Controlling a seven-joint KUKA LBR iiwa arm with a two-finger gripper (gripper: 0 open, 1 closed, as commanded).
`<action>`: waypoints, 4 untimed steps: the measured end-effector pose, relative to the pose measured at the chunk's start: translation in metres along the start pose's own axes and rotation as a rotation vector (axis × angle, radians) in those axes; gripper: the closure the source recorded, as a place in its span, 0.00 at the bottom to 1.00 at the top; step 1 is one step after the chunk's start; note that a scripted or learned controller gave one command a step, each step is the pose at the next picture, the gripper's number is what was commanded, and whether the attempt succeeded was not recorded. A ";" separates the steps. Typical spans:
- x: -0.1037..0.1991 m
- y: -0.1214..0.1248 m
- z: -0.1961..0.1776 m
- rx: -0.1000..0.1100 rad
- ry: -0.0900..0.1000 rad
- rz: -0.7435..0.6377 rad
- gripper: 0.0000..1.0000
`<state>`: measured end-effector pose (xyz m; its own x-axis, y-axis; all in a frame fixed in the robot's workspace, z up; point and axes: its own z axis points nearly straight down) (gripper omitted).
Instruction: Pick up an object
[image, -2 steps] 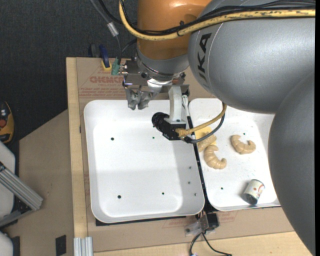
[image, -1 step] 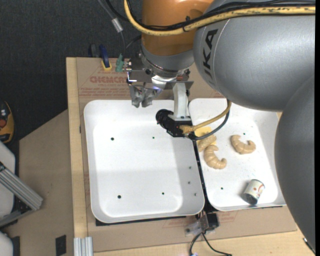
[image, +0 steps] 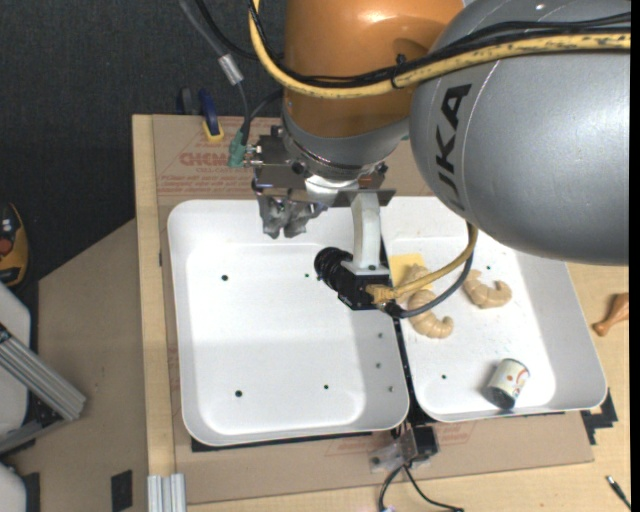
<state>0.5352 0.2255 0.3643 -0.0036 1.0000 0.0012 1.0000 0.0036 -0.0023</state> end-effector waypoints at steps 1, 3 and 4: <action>0.000 -0.040 -0.003 0.002 -0.001 0.001 1.00; 0.001 -0.038 -0.024 -0.004 0.000 -0.001 1.00; -0.001 -0.057 -0.039 -0.006 0.001 0.001 1.00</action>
<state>0.4787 0.2248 0.4035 -0.0023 1.0000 0.0018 1.0000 0.0023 0.0032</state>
